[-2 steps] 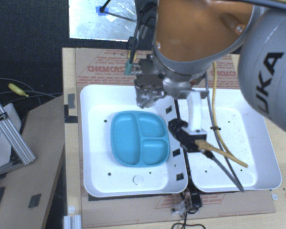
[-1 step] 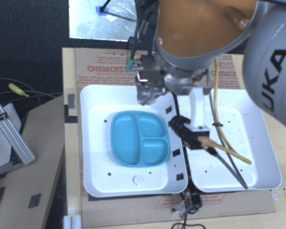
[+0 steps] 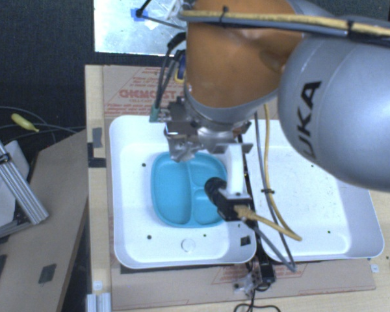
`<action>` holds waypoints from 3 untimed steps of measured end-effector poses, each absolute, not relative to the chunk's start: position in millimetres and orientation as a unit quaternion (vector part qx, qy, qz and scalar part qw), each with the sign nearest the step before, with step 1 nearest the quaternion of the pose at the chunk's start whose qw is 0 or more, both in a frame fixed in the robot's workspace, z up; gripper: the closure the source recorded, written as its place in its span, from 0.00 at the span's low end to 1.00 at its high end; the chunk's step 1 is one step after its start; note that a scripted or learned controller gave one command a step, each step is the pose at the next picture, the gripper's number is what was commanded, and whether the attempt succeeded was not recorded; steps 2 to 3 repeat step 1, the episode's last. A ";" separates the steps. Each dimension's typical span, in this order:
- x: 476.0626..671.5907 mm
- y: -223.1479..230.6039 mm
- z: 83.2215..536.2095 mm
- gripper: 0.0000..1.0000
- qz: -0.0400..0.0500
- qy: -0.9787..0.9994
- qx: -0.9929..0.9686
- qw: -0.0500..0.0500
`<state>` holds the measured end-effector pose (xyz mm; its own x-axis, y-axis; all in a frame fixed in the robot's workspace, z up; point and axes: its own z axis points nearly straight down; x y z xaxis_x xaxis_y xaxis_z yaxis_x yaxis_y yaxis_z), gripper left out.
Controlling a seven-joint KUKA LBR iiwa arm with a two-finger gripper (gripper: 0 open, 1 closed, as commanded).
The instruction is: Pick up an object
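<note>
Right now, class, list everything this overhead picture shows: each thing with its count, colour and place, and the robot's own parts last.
Bins: two, white, side by side on the bench.
Divided tray: one, blue, lying in the left bin, partly under the arm.
Cardboard sheet: one, brown with red print, under the bins.
Metal plate: one, silvery, beyond the bins at the top.
Cables: several, yellow and black, hanging across the gap between the bins.
Arm: one, grey with an orange band, reaching in from the right.
Gripper: one, metallic, over the tray's far edge.
</note>
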<state>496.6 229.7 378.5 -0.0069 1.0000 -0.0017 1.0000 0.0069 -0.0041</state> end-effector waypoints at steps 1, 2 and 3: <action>597.6 232.8 213.0 1.00 0.002 -0.707 -0.708 0.000; 597.6 232.8 213.0 1.00 0.002 -0.707 -0.708 0.000; 597.6 232.8 213.0 1.00 0.002 -0.707 -0.708 0.000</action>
